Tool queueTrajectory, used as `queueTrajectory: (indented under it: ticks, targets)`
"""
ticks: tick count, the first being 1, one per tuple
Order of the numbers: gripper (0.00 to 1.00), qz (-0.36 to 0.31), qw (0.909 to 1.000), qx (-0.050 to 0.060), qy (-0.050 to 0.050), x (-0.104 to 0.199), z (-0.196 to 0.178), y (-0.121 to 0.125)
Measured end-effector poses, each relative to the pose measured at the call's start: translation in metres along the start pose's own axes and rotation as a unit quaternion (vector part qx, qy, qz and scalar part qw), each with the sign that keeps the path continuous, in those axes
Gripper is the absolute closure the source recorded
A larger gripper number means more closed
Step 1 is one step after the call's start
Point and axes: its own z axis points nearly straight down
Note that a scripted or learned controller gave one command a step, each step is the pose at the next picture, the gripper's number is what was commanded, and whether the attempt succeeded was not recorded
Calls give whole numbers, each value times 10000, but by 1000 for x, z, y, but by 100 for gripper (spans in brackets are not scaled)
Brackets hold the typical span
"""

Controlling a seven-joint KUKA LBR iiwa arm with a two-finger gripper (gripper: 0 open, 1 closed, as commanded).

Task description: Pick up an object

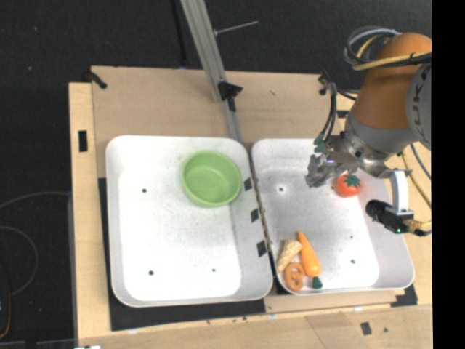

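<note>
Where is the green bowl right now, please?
The green bowl sits in the left bin, near its upper right corner, beside the divider between the bins.

Two white bins (pixel 131 217), wooden bench (pixel 160 100), slanted metal pole (pixel 203 35)

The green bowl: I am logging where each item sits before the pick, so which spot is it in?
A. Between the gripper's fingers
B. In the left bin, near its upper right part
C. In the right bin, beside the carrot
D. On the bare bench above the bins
B: the green bowl rests inside the left bin, toward its upper right, while the carrot lies in the right bin and the gripper hangs over that right bin.
</note>
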Motion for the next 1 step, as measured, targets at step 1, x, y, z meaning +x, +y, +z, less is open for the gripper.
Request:
queueTrajectory:
  ticks: [1]
  targets:
    - [100, -6, 10000, -8, 3, 54, -9, 15]
